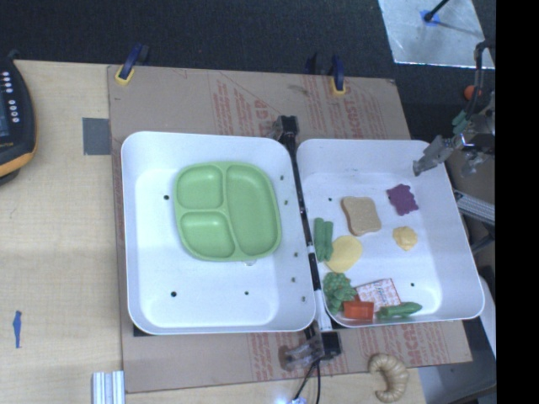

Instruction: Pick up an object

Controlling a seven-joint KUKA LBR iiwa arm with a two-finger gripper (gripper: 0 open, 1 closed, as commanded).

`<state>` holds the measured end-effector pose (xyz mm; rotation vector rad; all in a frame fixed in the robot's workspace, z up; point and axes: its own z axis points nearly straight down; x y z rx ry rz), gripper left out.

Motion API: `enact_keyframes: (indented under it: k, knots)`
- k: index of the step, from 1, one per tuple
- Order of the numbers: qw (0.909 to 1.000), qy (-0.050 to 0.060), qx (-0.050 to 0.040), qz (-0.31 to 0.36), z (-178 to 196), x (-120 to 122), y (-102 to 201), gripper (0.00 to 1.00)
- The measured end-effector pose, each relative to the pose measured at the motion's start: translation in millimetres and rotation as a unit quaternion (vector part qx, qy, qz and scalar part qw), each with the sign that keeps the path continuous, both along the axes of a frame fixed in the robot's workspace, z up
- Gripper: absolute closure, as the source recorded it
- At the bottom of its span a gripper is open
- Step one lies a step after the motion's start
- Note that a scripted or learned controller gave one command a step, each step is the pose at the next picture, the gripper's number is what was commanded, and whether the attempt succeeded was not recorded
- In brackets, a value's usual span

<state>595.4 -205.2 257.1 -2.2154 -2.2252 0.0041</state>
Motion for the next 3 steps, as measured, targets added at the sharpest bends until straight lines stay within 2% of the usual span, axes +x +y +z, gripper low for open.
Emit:
enact_keyframes:
  k: [1,2,3]
  knots:
    - [1.0,0.002,0.0014,0.0,-171.5,-34.1,22.5,0.0]
    - [1.0,-0.005,-0.0012,0.002,-163.4,51.5,-4.5,0.0]
    - [1.0,-0.002,-0.0001,-0.001,-162.8,23.1,-6.5,0.0]
